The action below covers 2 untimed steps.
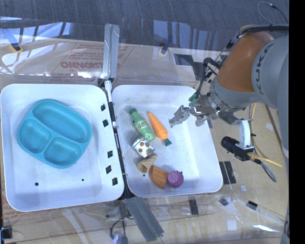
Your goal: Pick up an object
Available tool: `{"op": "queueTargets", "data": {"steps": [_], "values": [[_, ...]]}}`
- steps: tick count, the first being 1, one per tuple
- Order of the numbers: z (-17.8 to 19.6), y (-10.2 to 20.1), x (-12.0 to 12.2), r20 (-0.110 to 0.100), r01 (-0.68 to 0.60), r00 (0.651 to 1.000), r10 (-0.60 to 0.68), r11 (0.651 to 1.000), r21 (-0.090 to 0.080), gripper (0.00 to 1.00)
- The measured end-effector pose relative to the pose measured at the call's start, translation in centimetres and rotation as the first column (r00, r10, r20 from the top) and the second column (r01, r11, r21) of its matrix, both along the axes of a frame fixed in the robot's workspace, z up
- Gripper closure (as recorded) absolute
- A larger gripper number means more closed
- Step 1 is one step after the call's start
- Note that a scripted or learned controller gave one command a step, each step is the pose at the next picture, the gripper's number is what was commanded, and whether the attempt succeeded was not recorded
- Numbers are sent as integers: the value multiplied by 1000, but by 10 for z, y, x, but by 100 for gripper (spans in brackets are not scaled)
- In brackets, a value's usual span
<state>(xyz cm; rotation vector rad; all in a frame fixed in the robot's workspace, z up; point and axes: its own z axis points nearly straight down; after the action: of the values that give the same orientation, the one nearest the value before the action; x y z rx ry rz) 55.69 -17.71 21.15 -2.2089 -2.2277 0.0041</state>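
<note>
Two bins: white, side by side.
Left bin [10, 136]: blue divided tray [54, 132].
Right bin [203, 166]: green bottle [142, 124], carrot [158, 126] beside it.
Claw [184, 115]: right of carrot, fingers apart, holding nothing.
Writing: red print behind bins, unreadable.

A: Camera setup? Quick.

B: One fixed camera, mounted above the bench [51, 60], looking down at a slant, not straight overhead.

A: Facing?

B: Centred roughly on the divider [112, 136] between the two bins. Left bin [10, 187] lies left of it, right bin [203, 172] right of it, both whole in frame.

A: How near?

B: Mid-range. Dark floor [142, 1] shows beyond the divider's far end, bench edge below its near end.

A: The arm [254, 70]?

B: Enters right of the divider, cropped by the frame.
</note>
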Motion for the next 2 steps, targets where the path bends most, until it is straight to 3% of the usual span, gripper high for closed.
{"op": "queueTargets", "data": {"steps": [1, 2], "values": [[-120, 14, 11, 2, 43, 999, -43, 999, -1, 0], [-111, 14, 11, 0, 41, 999, -41, 999, -1, 100]]}}
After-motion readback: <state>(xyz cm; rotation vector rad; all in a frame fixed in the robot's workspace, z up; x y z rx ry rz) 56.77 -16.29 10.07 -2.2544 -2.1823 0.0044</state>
